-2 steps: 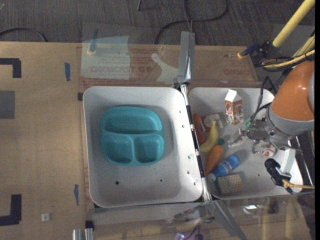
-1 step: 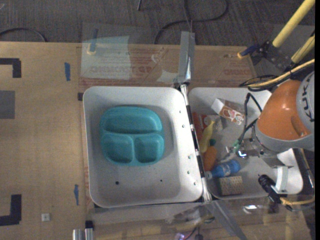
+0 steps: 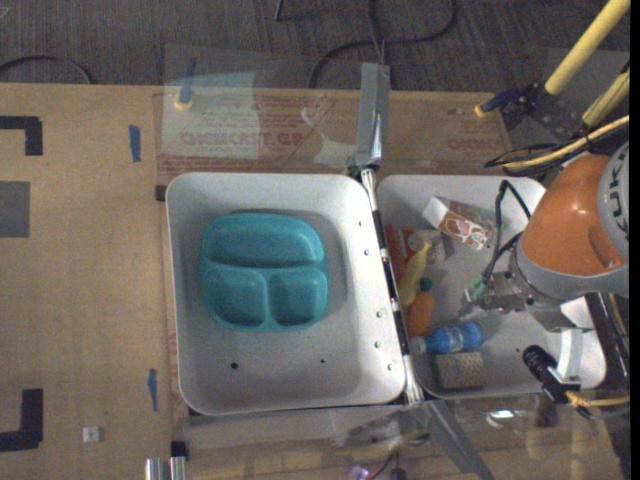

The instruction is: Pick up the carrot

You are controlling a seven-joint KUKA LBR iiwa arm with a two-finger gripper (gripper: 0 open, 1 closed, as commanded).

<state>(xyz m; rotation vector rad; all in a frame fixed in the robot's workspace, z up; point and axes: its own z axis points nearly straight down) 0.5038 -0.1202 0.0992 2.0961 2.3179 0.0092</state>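
Observation:
The carrot, short and orange with a green top, lies in the right bin close to its left wall, just below a yellow banana. My gripper hangs over the middle of the right bin, to the right of the carrot and clearly apart from it. The orange band of the arm sits above and to the right of the gripper and hides part of the bin's right side. Nothing shows in the gripper.
The right bin also holds a red item, a small carton, a blue-capped bottle just below the carrot, and a grey-brown sponge. The left bin holds a teal divided plate.

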